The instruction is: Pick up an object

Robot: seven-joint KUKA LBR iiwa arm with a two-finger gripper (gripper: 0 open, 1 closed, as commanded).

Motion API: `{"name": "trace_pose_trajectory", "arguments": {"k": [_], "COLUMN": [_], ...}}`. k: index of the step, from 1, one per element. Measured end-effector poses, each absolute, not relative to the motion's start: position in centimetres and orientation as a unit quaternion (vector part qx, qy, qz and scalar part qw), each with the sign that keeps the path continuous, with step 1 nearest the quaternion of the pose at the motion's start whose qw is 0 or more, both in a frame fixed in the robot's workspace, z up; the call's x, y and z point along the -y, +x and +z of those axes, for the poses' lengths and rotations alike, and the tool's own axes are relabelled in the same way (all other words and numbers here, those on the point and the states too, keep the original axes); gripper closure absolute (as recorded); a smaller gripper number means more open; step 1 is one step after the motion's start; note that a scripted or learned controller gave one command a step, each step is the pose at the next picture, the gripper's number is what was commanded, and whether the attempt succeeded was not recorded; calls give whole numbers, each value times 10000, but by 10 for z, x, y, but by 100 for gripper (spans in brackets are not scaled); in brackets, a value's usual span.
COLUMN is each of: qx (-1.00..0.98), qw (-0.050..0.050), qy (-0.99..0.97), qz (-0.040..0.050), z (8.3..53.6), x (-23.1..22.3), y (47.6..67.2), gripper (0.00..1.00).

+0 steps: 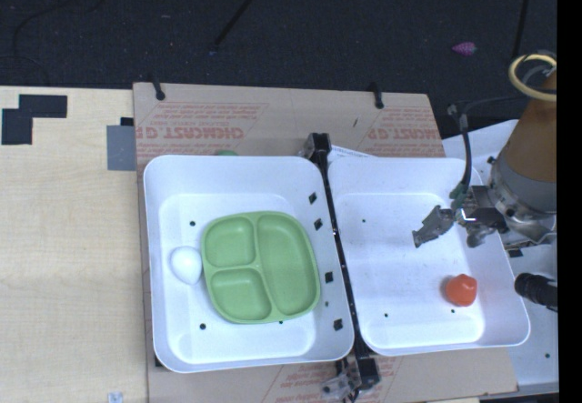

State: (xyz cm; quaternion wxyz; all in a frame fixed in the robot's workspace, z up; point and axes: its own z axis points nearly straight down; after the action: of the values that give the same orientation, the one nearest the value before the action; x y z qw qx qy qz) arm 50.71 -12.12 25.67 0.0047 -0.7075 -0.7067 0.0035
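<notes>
Claw state: the dark two-finger gripper (435,226) hangs over the right shallow white bin (400,337), pointing left from the grey arm with its orange band (536,133); whether it is parted or closed cannot be told, and nothing is seen in its grasp. Small and blurred, the orange-red rounded object (461,289) lies in the same bin, nearer its front rim than the gripper and apart from it. The arm is cut off at the frame's right side.
</notes>
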Motion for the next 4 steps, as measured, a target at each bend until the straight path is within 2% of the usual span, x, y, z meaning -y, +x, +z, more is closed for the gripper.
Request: {"name": "trace_pose_trajectory", "arguments": {"k": [1,2,3,4], "qx": [7072,7071,7069,7070], "qw": [6,41,40,40], "qy": [-7070,-7071,-7073,-7072], "qz": [6,23,21,20], "z": [261,197,144,90], "x": [121,118,118,117], "y": [509,506,495,493], "gripper": [0,0,0,0]}}
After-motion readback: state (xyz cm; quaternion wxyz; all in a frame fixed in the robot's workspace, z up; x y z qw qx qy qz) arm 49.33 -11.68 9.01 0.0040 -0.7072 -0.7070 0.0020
